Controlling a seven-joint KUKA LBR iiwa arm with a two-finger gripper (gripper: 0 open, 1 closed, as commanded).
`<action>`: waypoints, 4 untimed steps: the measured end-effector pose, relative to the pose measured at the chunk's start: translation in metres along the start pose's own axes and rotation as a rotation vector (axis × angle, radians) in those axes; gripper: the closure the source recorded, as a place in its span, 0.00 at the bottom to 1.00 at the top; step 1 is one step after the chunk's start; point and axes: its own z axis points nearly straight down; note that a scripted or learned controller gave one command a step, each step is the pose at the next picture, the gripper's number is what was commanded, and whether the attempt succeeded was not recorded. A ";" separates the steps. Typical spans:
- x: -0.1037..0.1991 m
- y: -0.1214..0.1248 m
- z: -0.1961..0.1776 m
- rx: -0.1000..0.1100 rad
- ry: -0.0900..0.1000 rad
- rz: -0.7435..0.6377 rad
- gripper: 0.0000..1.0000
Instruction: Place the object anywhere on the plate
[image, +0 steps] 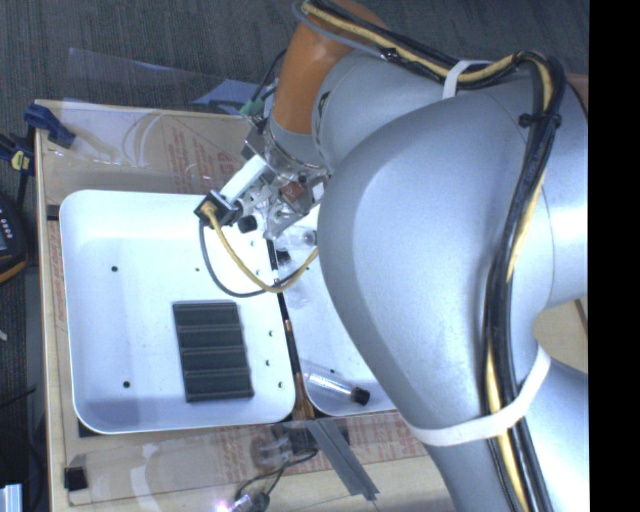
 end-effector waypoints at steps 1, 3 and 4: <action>-0.097 0.040 0.027 0.003 -0.004 -0.560 1.00; -0.060 -0.041 0.026 -0.001 -0.002 0.362 1.00; -0.017 -0.071 -0.006 -0.001 -0.001 0.163 1.00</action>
